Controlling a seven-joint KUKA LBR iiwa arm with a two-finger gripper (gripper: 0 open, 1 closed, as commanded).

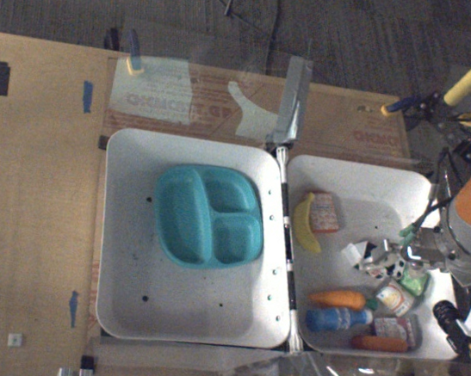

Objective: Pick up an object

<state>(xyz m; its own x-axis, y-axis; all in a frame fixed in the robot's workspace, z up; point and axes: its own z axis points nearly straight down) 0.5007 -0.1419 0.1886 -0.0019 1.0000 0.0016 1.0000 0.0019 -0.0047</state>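
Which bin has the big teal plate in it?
The left bin. The teal plate sits in it. The right bin holds small things instead, like a banana and a blue bottle.

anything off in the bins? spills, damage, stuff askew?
No spills or damage that I can see. The teal plate sits askew in the left bin. In the right bin, the blue bottle and carrot lie on their sides, crowded with other items near the gripper.
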